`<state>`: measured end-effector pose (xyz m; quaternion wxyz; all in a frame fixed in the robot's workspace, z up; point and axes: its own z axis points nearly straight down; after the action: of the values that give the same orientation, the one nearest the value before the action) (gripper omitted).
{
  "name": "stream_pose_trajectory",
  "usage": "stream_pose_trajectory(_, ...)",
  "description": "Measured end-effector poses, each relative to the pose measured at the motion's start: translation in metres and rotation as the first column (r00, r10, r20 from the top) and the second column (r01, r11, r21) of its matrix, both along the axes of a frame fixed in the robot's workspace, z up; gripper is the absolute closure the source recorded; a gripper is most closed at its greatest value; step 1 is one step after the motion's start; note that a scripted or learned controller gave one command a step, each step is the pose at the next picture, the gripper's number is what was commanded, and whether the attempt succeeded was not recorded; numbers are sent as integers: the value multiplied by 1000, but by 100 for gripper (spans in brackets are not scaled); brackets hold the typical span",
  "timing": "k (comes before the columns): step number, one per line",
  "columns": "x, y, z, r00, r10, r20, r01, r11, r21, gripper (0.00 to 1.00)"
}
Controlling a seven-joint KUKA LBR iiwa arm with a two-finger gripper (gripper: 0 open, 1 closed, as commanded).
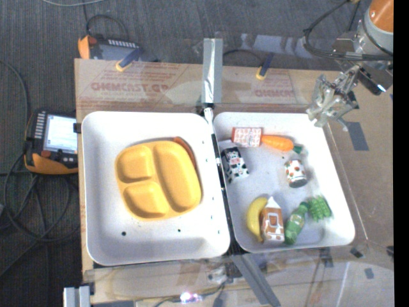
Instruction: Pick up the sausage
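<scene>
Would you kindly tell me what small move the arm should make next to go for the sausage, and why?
Probably a sideways move toward the view's left, across the right bin. The gripper hangs by that bin's far right corner, while the reddish-brown sliver that is likely the sausage peeks out along the yellow plate's far right edge in the left bin.
</scene>
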<state>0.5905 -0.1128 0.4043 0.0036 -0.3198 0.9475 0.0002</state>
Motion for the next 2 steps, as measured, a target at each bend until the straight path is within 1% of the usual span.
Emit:
stream_pose_trajectory(1,-8,-38,-77,959,285,-4,-285,959,-2,100)
stream_pose_trajectory(2,31,-22,-143,995,95,-2,-95,995,0,100)
